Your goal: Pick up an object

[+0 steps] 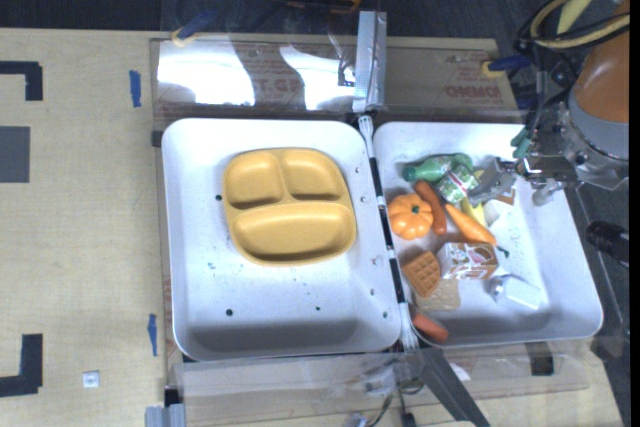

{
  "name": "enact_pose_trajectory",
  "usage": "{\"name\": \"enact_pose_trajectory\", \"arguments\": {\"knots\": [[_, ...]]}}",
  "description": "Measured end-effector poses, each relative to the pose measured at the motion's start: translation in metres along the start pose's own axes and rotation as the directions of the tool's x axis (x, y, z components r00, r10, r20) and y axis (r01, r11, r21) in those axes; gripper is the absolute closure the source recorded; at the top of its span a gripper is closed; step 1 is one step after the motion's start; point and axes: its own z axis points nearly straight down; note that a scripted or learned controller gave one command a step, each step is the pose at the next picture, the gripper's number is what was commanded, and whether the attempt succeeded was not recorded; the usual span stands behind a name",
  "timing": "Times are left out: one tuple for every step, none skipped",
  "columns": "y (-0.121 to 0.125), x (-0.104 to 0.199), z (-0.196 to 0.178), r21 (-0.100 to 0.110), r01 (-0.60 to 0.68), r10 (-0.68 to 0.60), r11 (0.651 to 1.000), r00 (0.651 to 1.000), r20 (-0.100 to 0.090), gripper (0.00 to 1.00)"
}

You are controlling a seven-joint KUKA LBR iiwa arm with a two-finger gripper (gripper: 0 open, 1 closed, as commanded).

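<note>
Although the gripper [520, 171] hung over the right bin [560, 310] near its far right edge, I could not tell how it was set. The carrot [468, 221] lay just to its left, long axis running diagonally toward the near right.

Grey arm [600, 115] from right, wrist seemingly low.

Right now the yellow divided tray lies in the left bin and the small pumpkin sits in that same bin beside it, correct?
Not quite. In the camera view the yellow divided tray does lie in the left bin, but the small pumpkin sits in the right bin, among the other toy foods.
</note>
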Motion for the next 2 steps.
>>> {"name": "enact_pose_trajectory", "arguments": {"knots": [[-0.031,-0.007,-0.004,0.000,0.001,-0.001,1.000,1.000,0.000,0.00],[0.027,0.002,0.131,-0.001,0.053,-0.053,0.999,0.999,0.001,0.00]]}}
